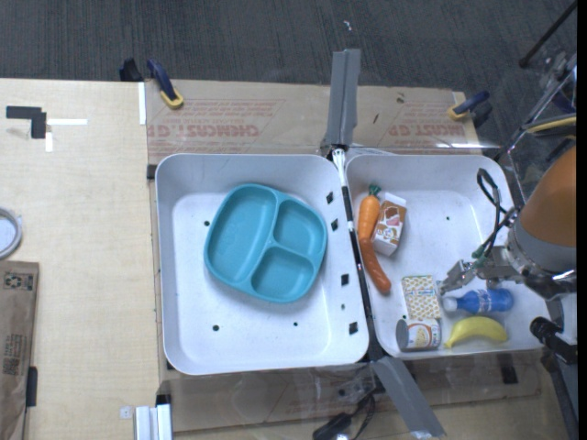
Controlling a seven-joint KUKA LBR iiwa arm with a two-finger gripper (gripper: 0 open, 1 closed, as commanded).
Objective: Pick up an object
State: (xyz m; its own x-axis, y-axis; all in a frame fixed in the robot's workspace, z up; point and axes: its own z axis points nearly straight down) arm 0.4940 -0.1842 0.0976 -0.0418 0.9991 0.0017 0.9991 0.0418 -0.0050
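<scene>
1. Camera view has the jaws (pixel 456 276) down low in the right bin (pixel 431 168), and I honestly cannot tell whether they're spread or pinched, the metal bits are too small and blurry.
2. Progress: nothing looks picked up yet. Every object seems to be lying on the bin floor, so I'd say the grab itself is all still to do.
3. Closest candidates: the blue bottle (pixel 481 301) lies just beside the jaws, toward the arm's side and a bit nearer the front edge. The banana (pixel 476 332) is just past that bottle. A small patterned box (pixel 421 298) sits right next to the jaws on the other side.
4. Further off from the jaws, toward the divider: a carrot (pixel 367 216), a sausage-looking thing (pixel 375 270) and a little carton (pixel 389 226).
5. The teal divided plate (pixel 265 243) is well apart, in the left bin (pixel 174 273).
6. Writing: red print on the cardboard (pixel 220 117) behind the bins, upside down, can't read it reliably. Carton labels are too small.
</scene>
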